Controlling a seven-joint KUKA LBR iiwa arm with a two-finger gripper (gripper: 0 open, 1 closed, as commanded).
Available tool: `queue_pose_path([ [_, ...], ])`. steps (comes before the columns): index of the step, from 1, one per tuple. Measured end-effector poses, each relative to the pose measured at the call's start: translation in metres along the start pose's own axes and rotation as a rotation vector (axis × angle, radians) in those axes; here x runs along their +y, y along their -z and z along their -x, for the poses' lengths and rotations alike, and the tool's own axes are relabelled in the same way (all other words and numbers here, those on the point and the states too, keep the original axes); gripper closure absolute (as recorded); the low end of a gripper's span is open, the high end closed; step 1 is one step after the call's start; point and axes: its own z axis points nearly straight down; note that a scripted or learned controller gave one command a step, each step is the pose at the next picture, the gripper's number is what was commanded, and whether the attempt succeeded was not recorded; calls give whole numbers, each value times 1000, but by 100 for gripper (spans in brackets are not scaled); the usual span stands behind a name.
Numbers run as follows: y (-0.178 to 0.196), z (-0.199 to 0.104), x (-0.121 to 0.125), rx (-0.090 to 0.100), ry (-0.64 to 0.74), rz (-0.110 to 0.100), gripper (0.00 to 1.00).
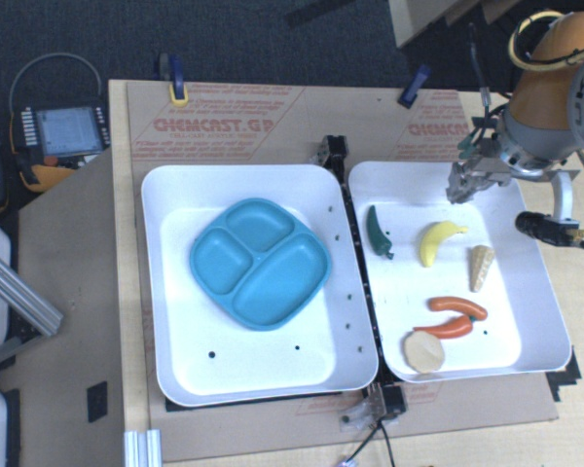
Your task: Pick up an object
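Tabletop (127, 290): a pale wooden board, its far strip covered with brown paper printed in red lettering; it carries two shallow white bins side by side.
Left bin (175, 348): holds a blue divided plate (260, 262) with three compartments, lying flat near the middle.
Right bin (526, 339): holds the pickable objects, spread over its floor.
Green pepper (378, 232): dark green, near the bin's left wall.
Banana (438, 239): yellow, in the upper middle of the bin, just right of the green pepper.
Cone (480, 265): beige, lower right of the banana, apart from it.
Red sausages (455, 316): two orange-red pieces lying close together below the cone.
Round slice (424, 351): tan, touching the lower sausage's left end, near the bin's front rim.
Jaws (461, 195): pointing down over the far edge of the right bin, above and right of the banana; whether they are spread or closed cannot be told, and nothing is seen between them.
Arm (550, 86): grey with an orange band, reaching in from the right.
Room: dark blue carpet beyond the tabletop; a small screen (68, 129) with a looped cable at far left; blue clamps (175, 74) on the far edge.
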Motion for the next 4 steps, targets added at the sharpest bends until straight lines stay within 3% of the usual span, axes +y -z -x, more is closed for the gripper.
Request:
queue_pose_path([
  [2,98,0,4,0,3,1,100],
  [4,90,-115,-5,6,8,-9,100],
])
